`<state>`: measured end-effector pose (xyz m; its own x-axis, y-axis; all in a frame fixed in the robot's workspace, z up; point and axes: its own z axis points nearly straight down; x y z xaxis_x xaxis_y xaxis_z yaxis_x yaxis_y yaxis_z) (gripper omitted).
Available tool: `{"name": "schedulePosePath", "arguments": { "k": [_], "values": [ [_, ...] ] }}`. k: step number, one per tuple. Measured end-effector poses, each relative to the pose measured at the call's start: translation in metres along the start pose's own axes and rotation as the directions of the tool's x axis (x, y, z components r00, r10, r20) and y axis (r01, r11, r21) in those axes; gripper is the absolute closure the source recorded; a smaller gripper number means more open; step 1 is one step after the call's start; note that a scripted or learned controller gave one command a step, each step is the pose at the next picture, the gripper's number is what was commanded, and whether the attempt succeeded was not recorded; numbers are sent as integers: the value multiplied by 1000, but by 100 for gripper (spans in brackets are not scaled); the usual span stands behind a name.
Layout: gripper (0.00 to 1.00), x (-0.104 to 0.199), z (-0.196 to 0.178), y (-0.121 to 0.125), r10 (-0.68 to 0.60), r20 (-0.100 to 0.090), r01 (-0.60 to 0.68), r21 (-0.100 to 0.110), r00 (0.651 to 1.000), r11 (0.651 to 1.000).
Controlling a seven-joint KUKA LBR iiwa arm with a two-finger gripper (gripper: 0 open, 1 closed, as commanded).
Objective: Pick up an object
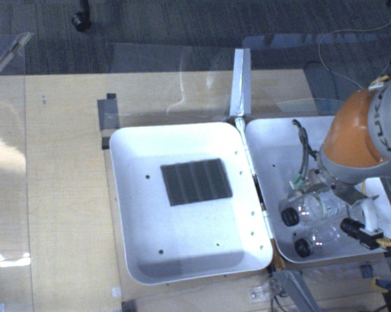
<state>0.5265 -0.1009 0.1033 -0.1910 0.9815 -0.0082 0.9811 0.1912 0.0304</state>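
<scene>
Presently, the entry was recorded as follows.

Item one: the arm (359, 136), grey with an orange band, was seen reaching from the right over the right bin (269, 149). Its gripper (313, 191) was lowered among the contents there. How far it stood open could not be told, and nothing was seen held in it.

Item two: two clear plastic bottles with black caps were noted in the right bin. The upper bottle (317, 208) lay on its side just beside or under the gripper, cap pointing left; contact could not be confirmed. The lower bottle (311, 242) lay near the bin's front wall, a little apart from the tool.

Item three: a dark ribbed mat (196, 181) lay flat in the left bin (127, 191), well apart from the arm.

Step judged in hand: the descent onto a target, the grasp not yet shown. The next move was judged to call for closing squarely across the upper bottle's body, since a smooth round bottle may roll or slip aside.
</scene>
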Motion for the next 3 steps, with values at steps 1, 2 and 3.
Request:
{"name": "schedulePosePath", "arguments": {
  "k": [1, 2, 3],
  "values": [
    [0, 0, 0, 0, 0, 0, 0, 0, 1000, 1000],
    [0, 7, 15, 35, 61, -3, -61, 17, 998, 998],
    [0, -38, 20, 114, 174, 0, -174, 23, 985, 984]
  ]
}}
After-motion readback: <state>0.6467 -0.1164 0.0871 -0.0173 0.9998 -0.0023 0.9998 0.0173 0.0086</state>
